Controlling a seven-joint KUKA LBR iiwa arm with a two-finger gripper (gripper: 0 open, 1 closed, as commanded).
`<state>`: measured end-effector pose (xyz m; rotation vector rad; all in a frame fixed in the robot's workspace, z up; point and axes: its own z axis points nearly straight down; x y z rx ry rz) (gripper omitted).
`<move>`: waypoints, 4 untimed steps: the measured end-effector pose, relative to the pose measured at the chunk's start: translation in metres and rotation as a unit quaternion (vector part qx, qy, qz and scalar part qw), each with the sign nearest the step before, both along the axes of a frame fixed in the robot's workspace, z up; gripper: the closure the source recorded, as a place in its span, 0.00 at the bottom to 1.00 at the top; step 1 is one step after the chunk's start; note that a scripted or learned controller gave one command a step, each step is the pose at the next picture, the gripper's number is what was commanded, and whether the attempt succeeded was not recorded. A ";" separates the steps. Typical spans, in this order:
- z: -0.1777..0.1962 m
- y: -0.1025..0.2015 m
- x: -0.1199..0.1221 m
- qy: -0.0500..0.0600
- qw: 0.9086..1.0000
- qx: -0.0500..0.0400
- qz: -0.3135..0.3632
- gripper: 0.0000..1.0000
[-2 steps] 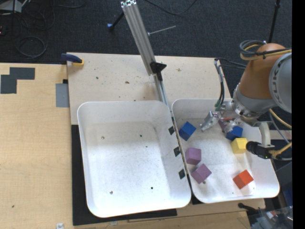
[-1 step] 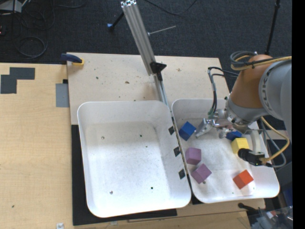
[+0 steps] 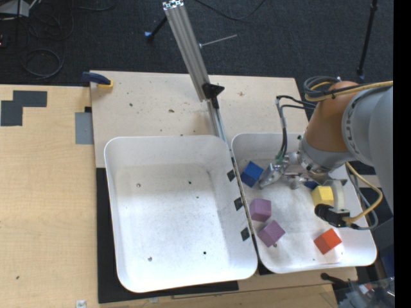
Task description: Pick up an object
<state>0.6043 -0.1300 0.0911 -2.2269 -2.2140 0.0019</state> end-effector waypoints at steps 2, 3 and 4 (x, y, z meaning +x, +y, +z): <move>0.064 -0.006 -0.004 -0.002 1.000 0.000 -0.003 1.00; 0.125 -0.014 -0.005 -0.003 1.000 -0.001 -0.002 1.00; 0.147 -0.015 -0.005 -0.001 1.000 0.000 0.000 1.00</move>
